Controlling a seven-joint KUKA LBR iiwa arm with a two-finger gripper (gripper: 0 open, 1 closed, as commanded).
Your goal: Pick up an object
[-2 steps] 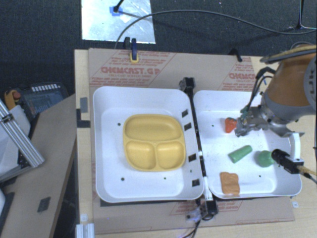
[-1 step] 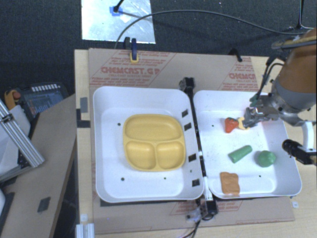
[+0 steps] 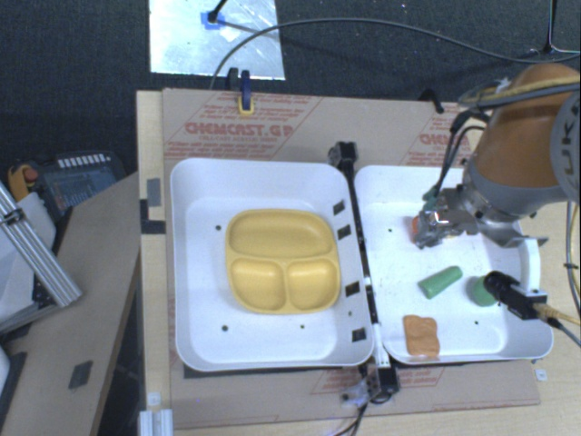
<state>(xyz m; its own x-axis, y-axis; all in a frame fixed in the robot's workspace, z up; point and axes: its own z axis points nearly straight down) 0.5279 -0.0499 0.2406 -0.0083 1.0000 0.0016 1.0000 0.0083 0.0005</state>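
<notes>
Over the right bin [image 3: 390,198] hangs the claw [image 3: 428,228] — grip unreadable; the green block [image 3: 440,282] lies just below it toward the front, slanted.

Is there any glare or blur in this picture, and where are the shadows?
Camera view: strong glare on the silver foil sheet at the top; the shallow white right bin is bright but readable; the grey and orange arm looks slightly soft; the green cylinder casts a faint shadow.

grey arm [image 3: 531,166], orange band [image 3: 526,130]
</notes>
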